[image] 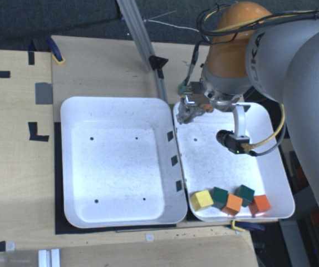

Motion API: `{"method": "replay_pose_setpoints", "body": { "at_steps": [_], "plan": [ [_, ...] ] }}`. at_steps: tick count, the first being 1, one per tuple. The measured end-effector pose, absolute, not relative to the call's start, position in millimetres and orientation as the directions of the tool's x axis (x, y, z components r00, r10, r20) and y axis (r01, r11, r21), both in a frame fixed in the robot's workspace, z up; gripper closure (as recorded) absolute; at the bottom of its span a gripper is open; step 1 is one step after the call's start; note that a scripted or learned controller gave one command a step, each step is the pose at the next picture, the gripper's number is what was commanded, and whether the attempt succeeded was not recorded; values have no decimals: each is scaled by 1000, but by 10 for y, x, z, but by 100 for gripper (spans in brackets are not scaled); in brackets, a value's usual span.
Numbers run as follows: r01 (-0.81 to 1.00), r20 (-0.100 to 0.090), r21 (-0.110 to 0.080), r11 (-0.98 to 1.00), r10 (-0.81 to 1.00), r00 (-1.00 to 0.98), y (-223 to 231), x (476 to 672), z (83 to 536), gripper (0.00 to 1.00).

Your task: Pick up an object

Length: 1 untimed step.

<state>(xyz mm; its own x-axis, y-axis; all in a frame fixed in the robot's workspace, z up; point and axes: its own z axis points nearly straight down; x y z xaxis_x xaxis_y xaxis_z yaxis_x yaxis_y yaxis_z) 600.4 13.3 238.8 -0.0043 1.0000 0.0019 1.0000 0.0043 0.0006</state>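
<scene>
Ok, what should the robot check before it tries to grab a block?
1. Blocks to pick: ok. Yellow block, two green blocks and two orange blocks lie in the right bin.
2. Gripper above a block: not ok. It sits at the bin's far left corner; the blocks are along the near edge.
3. Gripper holding nothing: cannot tell.
4. Room around a block: not ok. The blocks crowd close together.
5. Cable out of the way: ok, it hangs apart from the blocks.

A robotics lab: taped wooden bench [14, 166], two white bins [75, 149], cabled grey industrial arm [293, 49].
</scene>
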Motion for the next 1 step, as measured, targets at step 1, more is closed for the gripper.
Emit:
{"method": "replay_pose_setpoints", "body": {
  "at_steps": [1],
  "plan": [
    [1000, 0, -5, 4, 1000, -4, 507, 6024, 2014, 100]
  ]
}}
